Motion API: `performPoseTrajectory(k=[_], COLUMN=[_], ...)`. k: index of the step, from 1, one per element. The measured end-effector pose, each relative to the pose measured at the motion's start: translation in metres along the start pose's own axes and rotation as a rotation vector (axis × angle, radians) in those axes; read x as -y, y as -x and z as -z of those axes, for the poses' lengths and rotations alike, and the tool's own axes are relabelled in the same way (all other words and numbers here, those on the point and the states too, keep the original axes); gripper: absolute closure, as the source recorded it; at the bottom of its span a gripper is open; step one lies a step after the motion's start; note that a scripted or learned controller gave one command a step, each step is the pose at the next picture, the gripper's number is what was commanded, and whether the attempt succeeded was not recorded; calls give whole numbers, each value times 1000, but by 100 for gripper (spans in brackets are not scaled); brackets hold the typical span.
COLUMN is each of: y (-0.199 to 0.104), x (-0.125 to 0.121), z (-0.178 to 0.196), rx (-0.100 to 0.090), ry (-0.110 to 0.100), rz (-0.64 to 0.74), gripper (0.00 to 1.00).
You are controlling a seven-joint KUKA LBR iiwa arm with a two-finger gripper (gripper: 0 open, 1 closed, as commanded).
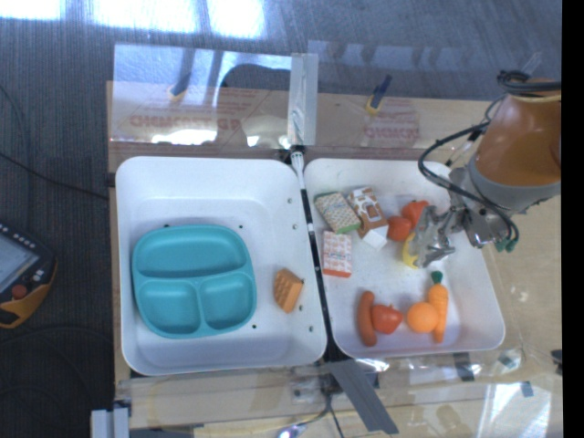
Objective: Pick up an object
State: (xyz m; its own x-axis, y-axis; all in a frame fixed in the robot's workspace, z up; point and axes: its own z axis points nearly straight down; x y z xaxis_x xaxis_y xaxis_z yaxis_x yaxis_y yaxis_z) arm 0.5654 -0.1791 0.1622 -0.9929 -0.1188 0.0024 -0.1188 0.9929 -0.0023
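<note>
**Gripper low in the right bin, nothing lifted yet**

Camera view: you are looking down on two white bins side by side. The arm (pixel 520 144) is reaching in from the right, and its gripper (pixel 436 243) is hanging low over the right bin (pixel 474 336), in among the toys. Whether the tool is apart, together or clamped on anything, you cannot tell from here; the metal parts are blurring into the clutter beneath them.

A yellow piece (pixel 410 254) is lying just beside the gripper, touching or nearly touching it, and an orange-red toy (pixel 406 222) is sitting close on the far side. Either could be the target, but neither is visibly raised off the bin floor.

Further from the tool, small boxes (pixel 351 213) are lying near the divider, with a pink-and-white packet (pixel 337 254) below them. Towards the near wall a sausage (pixel 366 318), a tomato (pixel 387 318), an orange (pixel 421 318) and a carrot (pixel 440 310) are resting close together.

In the left bin (pixel 182 176), a teal divided tray (pixel 193 278) is lying with a bread slice (pixel 287 290) beside it.

Judging by this, the approach is done; the grasp and the lift are both left.
</note>
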Motion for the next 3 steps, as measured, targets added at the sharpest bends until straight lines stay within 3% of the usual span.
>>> performPoseTrajectory(k=[1,2,3], y=[65,35,82], x=[-40,-64,-66], z=[-38,-44,-47], rx=[5,48,59], ry=[2,1,10], rz=[-282,-554,-807], gripper=[100,100,100])
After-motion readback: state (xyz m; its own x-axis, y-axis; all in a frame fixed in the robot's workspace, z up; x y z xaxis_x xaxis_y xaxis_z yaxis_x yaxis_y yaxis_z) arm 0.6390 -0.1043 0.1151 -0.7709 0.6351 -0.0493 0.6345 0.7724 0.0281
